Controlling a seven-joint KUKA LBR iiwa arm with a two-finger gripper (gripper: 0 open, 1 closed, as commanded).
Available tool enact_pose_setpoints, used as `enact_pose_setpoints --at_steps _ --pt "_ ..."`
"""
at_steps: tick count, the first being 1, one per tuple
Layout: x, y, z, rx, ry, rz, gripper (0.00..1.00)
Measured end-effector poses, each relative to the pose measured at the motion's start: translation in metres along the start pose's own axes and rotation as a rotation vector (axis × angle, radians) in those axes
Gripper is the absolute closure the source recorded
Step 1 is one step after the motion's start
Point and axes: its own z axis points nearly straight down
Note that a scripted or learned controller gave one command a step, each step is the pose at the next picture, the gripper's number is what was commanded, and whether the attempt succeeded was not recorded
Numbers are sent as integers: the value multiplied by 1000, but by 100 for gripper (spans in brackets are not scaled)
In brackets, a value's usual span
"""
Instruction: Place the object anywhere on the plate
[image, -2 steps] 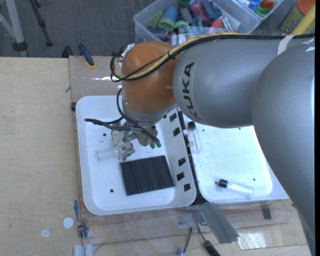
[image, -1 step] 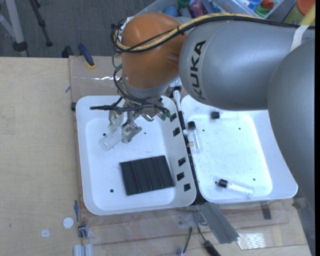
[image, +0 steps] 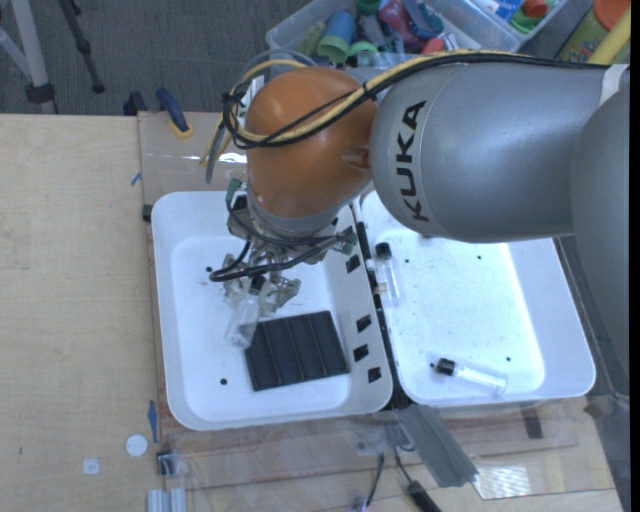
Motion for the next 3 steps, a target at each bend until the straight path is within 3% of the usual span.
enact_pose_setpoints --at_steps 1,2,3 --pt "9 -9 -59 5 -4 -451 100" --pt "1 9 -36 -1 0 -519 100" --pt "11 31 -60 -1 1 -625 100"
